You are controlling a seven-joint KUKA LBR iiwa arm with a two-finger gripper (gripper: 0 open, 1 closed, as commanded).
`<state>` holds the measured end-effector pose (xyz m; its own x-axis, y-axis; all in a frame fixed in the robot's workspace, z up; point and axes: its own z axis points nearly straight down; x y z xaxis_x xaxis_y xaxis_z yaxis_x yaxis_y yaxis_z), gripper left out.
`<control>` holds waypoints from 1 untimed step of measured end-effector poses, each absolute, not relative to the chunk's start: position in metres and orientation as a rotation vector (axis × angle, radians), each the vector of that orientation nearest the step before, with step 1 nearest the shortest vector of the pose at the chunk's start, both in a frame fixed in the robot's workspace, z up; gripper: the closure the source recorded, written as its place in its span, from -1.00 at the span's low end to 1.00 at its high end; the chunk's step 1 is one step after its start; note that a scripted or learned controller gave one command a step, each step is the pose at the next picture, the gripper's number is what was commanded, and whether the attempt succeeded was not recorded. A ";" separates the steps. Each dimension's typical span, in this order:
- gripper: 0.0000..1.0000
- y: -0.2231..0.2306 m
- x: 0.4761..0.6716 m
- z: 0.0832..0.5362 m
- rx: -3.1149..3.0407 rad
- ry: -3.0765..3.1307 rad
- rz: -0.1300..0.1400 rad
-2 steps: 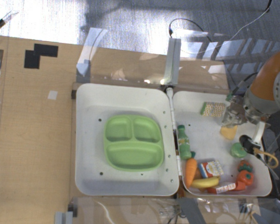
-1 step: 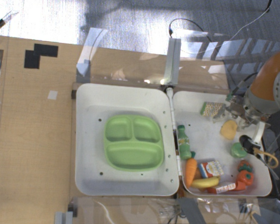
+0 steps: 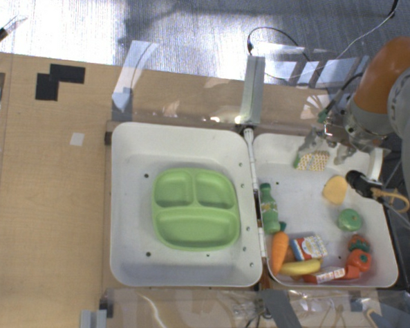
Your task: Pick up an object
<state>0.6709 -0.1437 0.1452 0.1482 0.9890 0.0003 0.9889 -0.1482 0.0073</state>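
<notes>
My gripper hangs over the far end of the right bin, and its two fingers stand apart, open. A beige, bumpy piece like a corn cob lies on the bin floor just below the left fingertip; it is not between the fingers. A yellow wedge lies a little nearer, under the right finger side. Further toward the front are a green round fruit, a green bottle, a carrot, a small box, a banana and a red vegetable.
The left bin holds a green divided plate. A raised wall parts the two bins. A red-and-white packet lies at the right bin's front edge. The arm's orange band is at the far right.
</notes>
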 end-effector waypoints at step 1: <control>-1.00 -0.157 0.672 0.089 2.474 1.929 0.010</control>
<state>0.6717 -0.1569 0.0893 0.2442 0.9697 0.0022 0.9697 -0.2442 0.0072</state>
